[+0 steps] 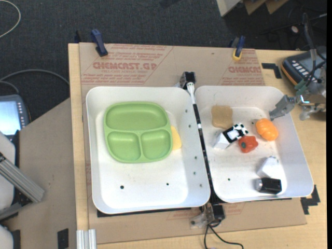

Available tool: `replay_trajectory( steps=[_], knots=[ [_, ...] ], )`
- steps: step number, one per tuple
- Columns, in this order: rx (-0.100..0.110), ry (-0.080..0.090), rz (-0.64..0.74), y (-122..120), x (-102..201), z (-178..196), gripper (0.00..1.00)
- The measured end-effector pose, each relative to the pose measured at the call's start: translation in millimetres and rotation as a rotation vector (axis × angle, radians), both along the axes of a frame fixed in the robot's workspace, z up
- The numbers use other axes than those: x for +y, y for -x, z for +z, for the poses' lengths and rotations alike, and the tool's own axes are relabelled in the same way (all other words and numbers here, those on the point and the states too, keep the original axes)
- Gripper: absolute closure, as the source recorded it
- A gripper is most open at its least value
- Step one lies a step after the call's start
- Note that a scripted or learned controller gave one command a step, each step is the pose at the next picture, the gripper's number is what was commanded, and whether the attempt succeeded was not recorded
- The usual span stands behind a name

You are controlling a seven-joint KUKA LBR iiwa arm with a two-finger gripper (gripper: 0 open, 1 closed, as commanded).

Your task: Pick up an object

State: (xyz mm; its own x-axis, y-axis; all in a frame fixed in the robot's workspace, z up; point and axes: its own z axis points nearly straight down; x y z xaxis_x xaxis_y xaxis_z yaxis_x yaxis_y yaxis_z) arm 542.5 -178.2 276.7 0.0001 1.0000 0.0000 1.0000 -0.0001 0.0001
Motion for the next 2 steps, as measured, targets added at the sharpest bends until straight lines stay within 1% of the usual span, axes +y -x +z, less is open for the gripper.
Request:
replay_trajectory(
  steps=[1,2],
  knots=[
    [-0.003,0.001,0.001,-1,0,11,1.00],
    [-0.005,0.000,0.007,-8,61,36,1.00]
  ],
)
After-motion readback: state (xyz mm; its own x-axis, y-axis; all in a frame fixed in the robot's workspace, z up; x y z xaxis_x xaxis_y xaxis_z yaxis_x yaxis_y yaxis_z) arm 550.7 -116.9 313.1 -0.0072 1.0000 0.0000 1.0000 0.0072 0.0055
